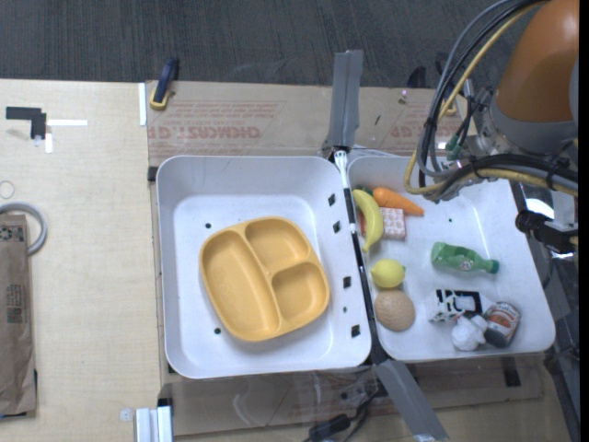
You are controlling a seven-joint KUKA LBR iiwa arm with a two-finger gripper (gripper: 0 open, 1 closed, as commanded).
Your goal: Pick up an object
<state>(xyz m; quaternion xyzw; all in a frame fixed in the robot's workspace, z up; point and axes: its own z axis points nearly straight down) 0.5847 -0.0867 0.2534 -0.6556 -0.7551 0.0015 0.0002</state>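
Orange-banded arm [538, 63] is in from the right, over the back right corner of the right bin [538, 334]. The gripper [460, 168] end is lost in a tangle of black and yellow cables at that bin's back edge; open or closed, can't tell. Nothing visibly held.

All pickable items sit in the right bin:
- banana [368, 217] along the left wall, curved and lying lengthwise
- carrot [398, 201] just beside it, toward the back, angled
- small pink-and-white block [393, 224] touching the banana, just under the carrot
- lemon [387, 273] in front of the banana
- round tan ball-shaped item [395, 310] just in front of the lemon
- green bottle [463, 260] on its side mid-bin, apart from the rest
- black-and-white item [457, 304], white lump [467, 332] and small can [502, 322] clustered at the front right; can't make out exactly what the first two are

Left bin [175, 274] holds a yellow divided plate [265, 279] with three compartments, lying flat and roughly centred.

Cardboard sheet [276, 118] lies behind the bins, with a blue-and-yellow tool [166, 83] at its left end. Brown paper bag [14, 311] lies on the bench at far left.
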